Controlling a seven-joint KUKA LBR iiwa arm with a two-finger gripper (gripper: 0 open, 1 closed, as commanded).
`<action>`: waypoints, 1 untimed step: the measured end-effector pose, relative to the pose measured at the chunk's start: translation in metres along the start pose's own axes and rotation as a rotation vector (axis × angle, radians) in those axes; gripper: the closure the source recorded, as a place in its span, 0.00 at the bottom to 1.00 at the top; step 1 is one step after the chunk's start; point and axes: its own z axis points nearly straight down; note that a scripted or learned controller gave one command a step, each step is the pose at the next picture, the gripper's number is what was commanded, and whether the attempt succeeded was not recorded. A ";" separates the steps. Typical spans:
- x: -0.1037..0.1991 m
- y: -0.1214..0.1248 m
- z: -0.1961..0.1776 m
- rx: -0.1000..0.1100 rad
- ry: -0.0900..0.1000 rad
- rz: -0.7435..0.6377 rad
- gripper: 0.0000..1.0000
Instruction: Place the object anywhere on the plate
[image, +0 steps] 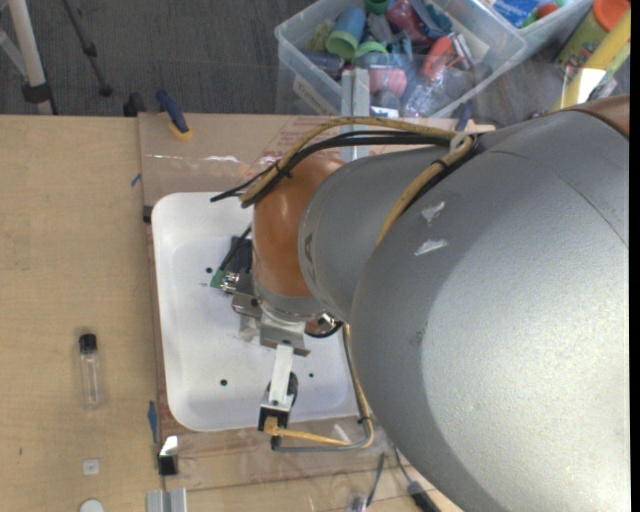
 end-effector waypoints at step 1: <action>-0.011 -0.029 0.052 -0.005 0.007 0.222 1.00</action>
